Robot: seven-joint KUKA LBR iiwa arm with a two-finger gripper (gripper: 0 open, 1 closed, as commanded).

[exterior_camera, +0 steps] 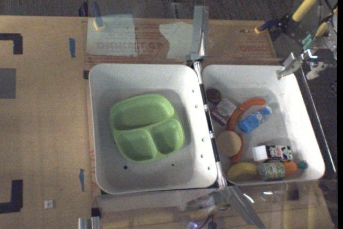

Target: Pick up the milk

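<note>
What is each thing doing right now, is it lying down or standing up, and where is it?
milk: lying on its side, right bin, near the front.
blue bottle: lying down, tilted, middle of right bin.
green bottle: lying on its side by the front wall.
banana: lying flat, front corner.
green plate: right way up in the left bin.
end effector: hovering over the right bin's back corner.

Two bins [102,115], one green tray [147,128]
</note>
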